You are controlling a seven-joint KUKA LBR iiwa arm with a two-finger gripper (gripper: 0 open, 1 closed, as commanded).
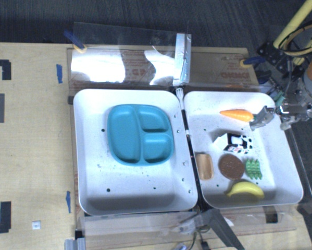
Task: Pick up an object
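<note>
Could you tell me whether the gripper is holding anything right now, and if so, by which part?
Nothing is visibly held: the gripper sits just right of the carrot, with nothing seen between its fingers.

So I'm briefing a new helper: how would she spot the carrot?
Look in the right bin, the one without the blue tray. Near its far edge lies the carrot, beside the gripper. It is the only orange, tapered thing there.

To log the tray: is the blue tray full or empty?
Empty. The blue tray in the left bin shows bare blue compartments.
</note>
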